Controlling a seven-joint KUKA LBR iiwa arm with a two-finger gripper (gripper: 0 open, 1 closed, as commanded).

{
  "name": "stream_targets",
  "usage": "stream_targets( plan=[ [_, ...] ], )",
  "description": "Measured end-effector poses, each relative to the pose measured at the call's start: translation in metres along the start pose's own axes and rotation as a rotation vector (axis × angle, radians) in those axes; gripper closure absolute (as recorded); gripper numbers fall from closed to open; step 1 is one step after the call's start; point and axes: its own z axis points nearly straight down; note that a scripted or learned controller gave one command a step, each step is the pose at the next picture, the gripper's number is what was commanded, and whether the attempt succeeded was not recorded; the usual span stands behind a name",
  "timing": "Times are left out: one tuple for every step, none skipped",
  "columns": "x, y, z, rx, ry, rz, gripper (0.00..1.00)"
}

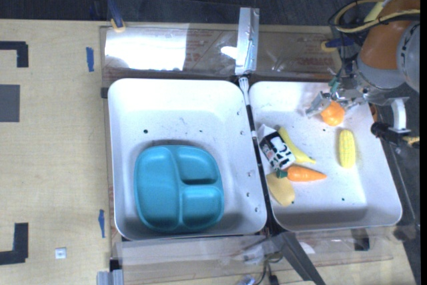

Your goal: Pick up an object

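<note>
My gripper (pixel 333 100) hangs over the back right corner of the right bin (pixel 380 207), below the grey wrist and its orange band. A small orange round fruit (pixel 332 115) sits directly at its tip, touching or nearly touching it; I cannot tell whether it is held. In the same bin lie a yellow corn cob (pixel 346 147), an orange carrot (pixel 305 175), a yellow banana (pixel 295 147), a black-and-white packet (pixel 277 151) and a yellow pear-like fruit (pixel 281 191) near the left wall.
The left bin (pixel 127 103) holds a blue divided tray (pixel 179 185) in its front half. A clear plastic sheet and a metal bracket (pixel 247 40) stand behind the bins. Cables and the arm crowd the upper right.
</note>
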Motion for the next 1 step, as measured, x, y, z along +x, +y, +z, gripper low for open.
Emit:
stream_targets(
  plan=[
    [0.0685, 0.0044, -0.0943, -0.006, 0.0, 0.065, 1.0]
  ],
)
